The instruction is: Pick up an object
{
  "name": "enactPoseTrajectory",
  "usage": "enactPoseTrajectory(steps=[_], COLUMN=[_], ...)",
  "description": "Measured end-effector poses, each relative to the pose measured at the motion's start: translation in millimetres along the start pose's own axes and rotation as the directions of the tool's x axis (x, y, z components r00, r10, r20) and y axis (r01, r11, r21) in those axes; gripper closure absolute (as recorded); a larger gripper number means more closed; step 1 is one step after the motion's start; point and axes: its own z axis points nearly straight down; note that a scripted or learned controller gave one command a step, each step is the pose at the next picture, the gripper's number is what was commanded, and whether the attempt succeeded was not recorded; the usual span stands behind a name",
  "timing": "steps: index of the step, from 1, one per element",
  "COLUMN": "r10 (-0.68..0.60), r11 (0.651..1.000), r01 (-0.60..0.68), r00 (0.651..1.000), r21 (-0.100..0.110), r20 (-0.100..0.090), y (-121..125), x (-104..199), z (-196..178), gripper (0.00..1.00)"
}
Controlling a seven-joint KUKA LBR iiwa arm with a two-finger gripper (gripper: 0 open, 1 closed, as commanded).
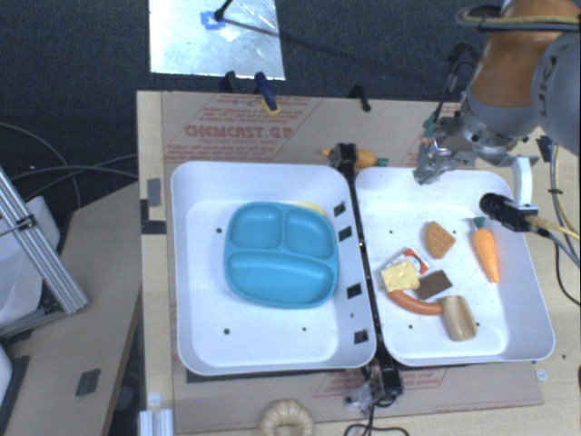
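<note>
Several toy foods lie in the right bin [536,334]; nearest the end effector [431,166] is the cookie [439,239], below it toward the bin's middle. Whether anything is gripped, I cannot tell. The carrot [487,252] lies lengthwise just beside the cookie.

The arm [536,57] is bulky and rounded, grey with a glossy orange band above the wrist. Thin dark cables loop around it behind the gripper [431,169], which is small, silvery metal, with a dull grey flange just above it
</note>
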Motion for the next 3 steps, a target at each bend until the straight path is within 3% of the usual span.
enactPoseTrajectory(steps=[3], r10=[0.010], r11=[1.000], r01=[-0.010], r00=[1.000], r21=[0.003], r20=[0.003], y=[-8.6], x=[-1.8], z=[13.9], gripper=[1.00])
